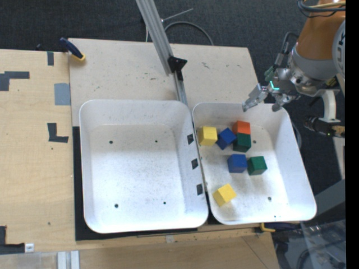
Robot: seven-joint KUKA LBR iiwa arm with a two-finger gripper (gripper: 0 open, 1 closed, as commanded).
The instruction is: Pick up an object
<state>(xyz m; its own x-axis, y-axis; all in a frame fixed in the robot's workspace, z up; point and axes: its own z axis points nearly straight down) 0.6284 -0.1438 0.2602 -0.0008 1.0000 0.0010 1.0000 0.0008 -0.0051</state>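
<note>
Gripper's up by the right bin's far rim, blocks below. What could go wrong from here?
1. The orange block sits on a green block, with a blue block against them; a grab there may hit a neighbour.
2. The gripper hangs near the right bin rim; a steep descent may clip it.
3. The second blue block and green block touch, leaving little finger room.

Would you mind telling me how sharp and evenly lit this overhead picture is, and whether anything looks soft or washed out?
Camera view: light is even and diffuse, so the cubes in the right bin cast faint shadows only; the left bin reads bright white without losing its dark speckles; the pincer looks slightly soft, while the orange cube and the two yellow cubes stay crisp.
</note>
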